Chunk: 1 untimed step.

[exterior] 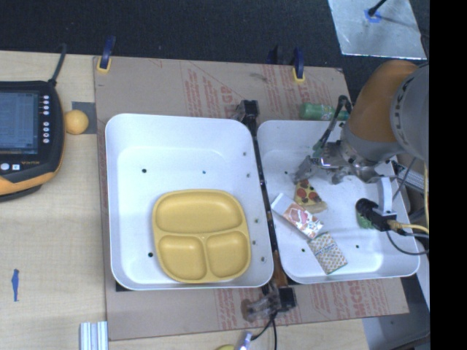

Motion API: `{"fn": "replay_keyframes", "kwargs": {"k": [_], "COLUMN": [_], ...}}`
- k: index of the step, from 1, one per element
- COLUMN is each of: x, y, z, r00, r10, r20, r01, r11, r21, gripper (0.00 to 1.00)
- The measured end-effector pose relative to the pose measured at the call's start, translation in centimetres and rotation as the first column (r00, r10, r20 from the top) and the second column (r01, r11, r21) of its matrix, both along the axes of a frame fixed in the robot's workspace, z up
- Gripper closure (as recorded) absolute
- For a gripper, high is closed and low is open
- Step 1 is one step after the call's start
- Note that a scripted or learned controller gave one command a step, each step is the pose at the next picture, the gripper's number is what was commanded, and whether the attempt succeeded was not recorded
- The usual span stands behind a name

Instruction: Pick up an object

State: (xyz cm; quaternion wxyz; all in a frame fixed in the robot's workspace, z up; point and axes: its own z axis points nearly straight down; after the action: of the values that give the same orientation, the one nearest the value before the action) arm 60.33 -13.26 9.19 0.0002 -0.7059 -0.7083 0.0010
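Note:
In the right bin (292,261) lie a pizza-slice toy (309,195), a small red-and-white packet (299,219) and a patterned square packet (327,253), in a loose line down the bin's middle. A dark green object (367,214) lies near the bin's right wall. My gripper (308,166) reaches in from the right and hangs low over the bin, just above the pizza-slice toy. Nothing shows between its fingers.
The left bin (131,166) holds a yellow divided plate (200,233). A tablet (25,137) and an orange ball (76,121) lie at the left of the bench. A green item (318,111) sits behind the right bin. Cables run by the right bin's right edge.

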Motion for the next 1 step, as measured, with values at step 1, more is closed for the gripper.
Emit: {"fn": "replay_keyframes", "kwargs": {"k": [1], "x": [0.1], "y": [0.65], "z": [0.0], "r00": [1.0], "r10": [0.002], "r20": [0.0], "r01": [-0.002], "r11": [1.0], "r21": [0.0], "gripper": [0.0]}}
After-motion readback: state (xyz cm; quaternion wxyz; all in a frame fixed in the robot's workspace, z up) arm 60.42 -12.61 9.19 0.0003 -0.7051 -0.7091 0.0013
